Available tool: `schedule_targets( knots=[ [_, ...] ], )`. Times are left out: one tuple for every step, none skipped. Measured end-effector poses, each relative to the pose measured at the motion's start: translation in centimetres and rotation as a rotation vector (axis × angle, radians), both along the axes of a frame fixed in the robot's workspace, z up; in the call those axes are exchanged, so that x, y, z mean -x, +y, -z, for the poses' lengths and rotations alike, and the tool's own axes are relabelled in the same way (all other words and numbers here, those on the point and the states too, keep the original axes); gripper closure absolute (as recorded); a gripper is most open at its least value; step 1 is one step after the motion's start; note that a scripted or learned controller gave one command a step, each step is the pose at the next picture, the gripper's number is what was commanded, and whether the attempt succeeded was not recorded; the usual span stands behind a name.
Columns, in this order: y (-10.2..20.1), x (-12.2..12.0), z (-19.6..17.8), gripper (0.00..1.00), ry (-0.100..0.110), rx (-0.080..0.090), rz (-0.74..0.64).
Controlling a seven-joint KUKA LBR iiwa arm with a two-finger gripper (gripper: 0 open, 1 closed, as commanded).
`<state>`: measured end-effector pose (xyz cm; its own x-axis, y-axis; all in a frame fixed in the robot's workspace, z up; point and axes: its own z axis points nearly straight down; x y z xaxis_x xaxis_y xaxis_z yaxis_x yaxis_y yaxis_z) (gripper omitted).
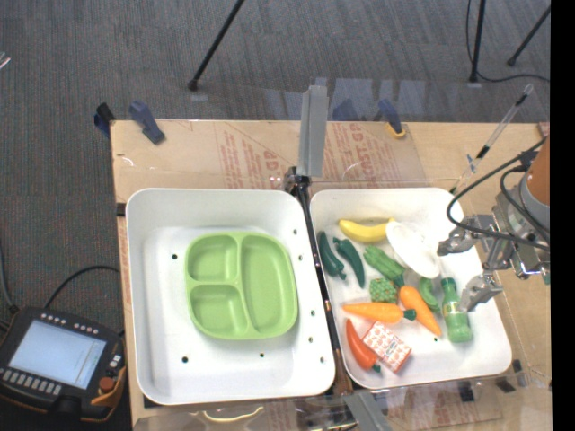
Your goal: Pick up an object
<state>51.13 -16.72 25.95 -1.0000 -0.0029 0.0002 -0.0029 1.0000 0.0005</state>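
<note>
Green bottle noted lying in right bin among toy vegetables, not lifted. Pincer seen spread wide just above it, nothing held. Grasp and lift judged outstanding. Left bin bears green plate.

The arm reached in from the right edge of the camera view, its orange band just visible at the frame's border above the grey wrist. The gripper hung low, with cables looping off the wrist. Its two fingers were spread apart, pointing left, nothing between them.
</note>
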Motion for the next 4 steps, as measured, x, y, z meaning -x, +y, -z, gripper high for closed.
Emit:
schedule_targets(
  knots=[
    [5.7,-0.1,14.0,0.0,0.013,-0.005,-0.066],
    [6.5,-1.0,16.6,0.0,-0.005,0.003,-0.031],
    [7.3,1.7,16.5,0.0,-0.02,0.003,-0.014],
    [8.6,-3.9,16.5,0.0,-0.01,0.002,-0.031]
  ],
)
